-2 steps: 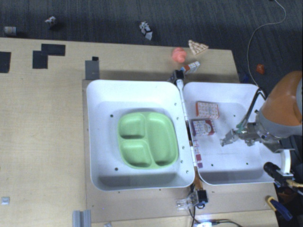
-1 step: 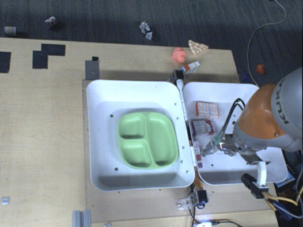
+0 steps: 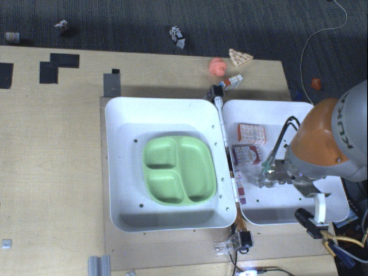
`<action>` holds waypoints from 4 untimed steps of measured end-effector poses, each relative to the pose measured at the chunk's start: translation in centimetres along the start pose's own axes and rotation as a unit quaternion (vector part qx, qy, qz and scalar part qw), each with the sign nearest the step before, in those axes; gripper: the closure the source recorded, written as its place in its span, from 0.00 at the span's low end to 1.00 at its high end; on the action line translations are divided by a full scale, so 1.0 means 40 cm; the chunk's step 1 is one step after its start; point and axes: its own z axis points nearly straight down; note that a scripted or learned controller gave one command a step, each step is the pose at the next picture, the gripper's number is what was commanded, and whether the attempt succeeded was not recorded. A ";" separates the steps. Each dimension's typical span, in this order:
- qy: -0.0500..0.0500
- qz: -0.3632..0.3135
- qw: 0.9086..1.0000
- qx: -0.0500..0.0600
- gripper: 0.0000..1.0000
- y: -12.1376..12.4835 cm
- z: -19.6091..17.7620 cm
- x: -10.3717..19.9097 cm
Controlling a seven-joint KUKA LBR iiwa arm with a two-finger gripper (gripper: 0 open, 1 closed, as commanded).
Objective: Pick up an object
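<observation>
The right bin (image 3: 253,214) holds a red-patterned white packet (image 3: 252,133) near its back. In front of that lies a clear-wrapped packet with red print (image 3: 244,154). A narrow red-and-white item (image 3: 239,187) lies along the bin's left wall. My gripper (image 3: 268,176) hangs low over the middle of the right bin, just right of the clear-wrapped packet, below the grey wrist and orange band. A light green divided tray (image 3: 179,168) lies in the left bin (image 3: 123,154).
On the bench behind the bins lie a pink ball (image 3: 217,66), a wedge-shaped pizza-slice toy (image 3: 240,57) and a small red-and-white tube (image 3: 232,83). A black clamp and cables (image 3: 244,241) sit at the front between the bins. The arm's body covers the right bin's right side.
</observation>
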 end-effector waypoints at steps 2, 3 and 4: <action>0.002 0.000 1.000 0.006 1.00 0.100 -0.261 -0.056; 0.001 0.000 1.000 0.006 0.00 0.099 -0.261 -0.058; 0.001 0.001 1.000 0.004 0.00 0.131 0.031 -0.025</action>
